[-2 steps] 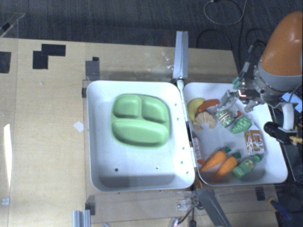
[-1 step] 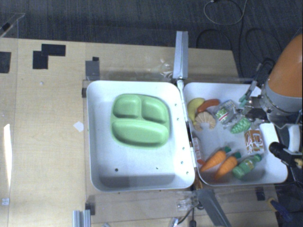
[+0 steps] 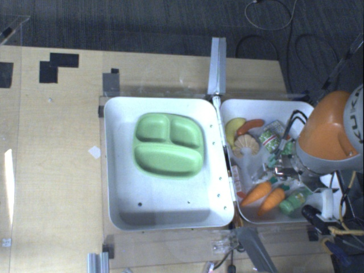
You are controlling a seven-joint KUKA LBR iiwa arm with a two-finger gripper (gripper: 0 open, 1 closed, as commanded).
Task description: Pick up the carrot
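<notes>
A: Jaws low in the right bin (image 3: pixel 261 104), just beyond the carrot (image 3: pixel 256 193) on its arm side, tucked under dark wrist hardware. Cannot tell whether apart or together. Nothing visibly clamped between them.

B: And the carrot itself?

A: Lying flat and slanted at the bin's near corner, hard by the wall shared with the left bin (image 3: pixel 122 198). Right alongside the carrot, seemingly touching: a second orange piece (image 3: pixel 273 199) of much the same shape.

B: Crowded, then. Best way in?

A: Probably this: centre over the carrot's thick middle, then turn the wrist to close across the width rather than along the length. Descend straight, with one side slipping into the seam against the second orange piece and the other staying off the bin wall. Squeeze only once low enough to straddle the carrot fully. Lift slowly and check for a dragged neighbour.

B: Anything else close by?

A: Just past the second orange piece, away from the carrot: a green bottle (image 3: pixel 293 201). Behind the carrot, toward the bin's far wall: a pale round piece (image 3: pixel 245 145), green packets (image 3: pixel 270 135), a yellow piece (image 3: pixel 234 128). Well apart from the carrot, in the left bin: a green divided plate (image 3: pixel 169 143)
</notes>
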